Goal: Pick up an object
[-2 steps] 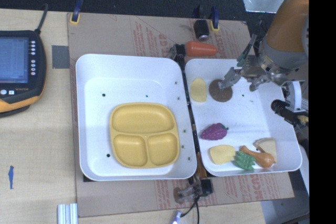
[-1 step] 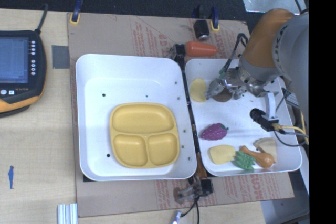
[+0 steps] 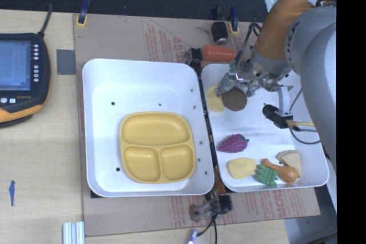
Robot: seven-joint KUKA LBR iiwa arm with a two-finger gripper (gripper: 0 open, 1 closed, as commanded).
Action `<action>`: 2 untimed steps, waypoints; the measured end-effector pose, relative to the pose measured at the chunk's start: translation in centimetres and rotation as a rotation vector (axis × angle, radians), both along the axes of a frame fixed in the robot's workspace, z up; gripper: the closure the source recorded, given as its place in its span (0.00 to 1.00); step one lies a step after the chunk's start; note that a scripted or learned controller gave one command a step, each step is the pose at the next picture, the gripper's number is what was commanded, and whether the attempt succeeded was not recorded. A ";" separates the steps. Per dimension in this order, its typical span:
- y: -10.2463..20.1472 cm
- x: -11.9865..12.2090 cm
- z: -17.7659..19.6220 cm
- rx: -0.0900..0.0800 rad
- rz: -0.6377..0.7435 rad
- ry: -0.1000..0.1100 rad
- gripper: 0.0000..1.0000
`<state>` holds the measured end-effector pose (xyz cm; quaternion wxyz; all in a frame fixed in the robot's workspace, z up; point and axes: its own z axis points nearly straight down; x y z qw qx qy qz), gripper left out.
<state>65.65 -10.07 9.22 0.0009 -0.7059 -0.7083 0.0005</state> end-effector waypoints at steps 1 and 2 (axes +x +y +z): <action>-0.5 0.0 0.0 -0.001 0.000 -0.001 0.00; -0.5 0.2 1.3 -0.001 0.004 -0.005 1.00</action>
